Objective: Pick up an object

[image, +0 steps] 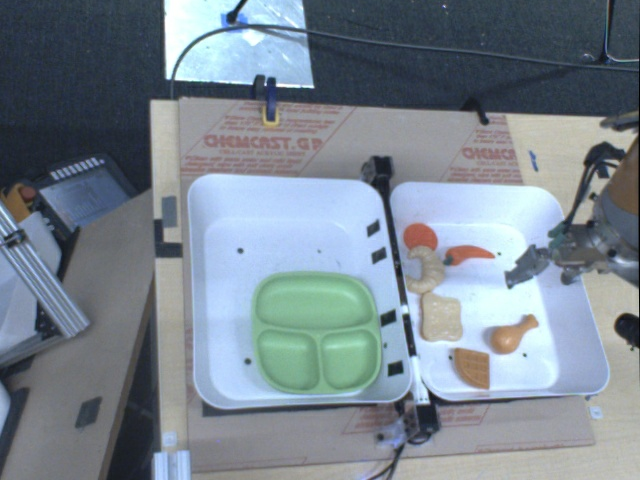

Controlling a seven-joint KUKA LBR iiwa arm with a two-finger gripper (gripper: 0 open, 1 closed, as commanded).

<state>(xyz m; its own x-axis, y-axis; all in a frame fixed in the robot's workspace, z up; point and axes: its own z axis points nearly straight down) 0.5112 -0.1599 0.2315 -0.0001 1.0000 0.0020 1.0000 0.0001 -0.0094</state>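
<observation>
Orange is the colour of most of what lies in the shallow white right-hand bin [575,298], my landmark here: a round orange-red toy tomato [420,237] near its far left corner, a slim orange toy chilli with a green stem [470,256] just right of that, an orange toy drumstick [514,334] toward its near side, and a brown-orange wedge [473,368] at its near edge. Between them lie a pale knobbly toy piece [427,269] and a tan toast-like slab [441,317], by the bin's left wall. My grey hand [524,267] hangs over the bin's right half with nothing in it; I cannot tell how far it is open. I judge I am on the approach, nothing chosen yet. The chilli and drumstick sit nearest; next I must come down squarely over one. The pieces lie apart, so little stands in my way. Left of the bin, its twin white bin [215,218] holds a green three-part plastic plate [316,331]
</observation>
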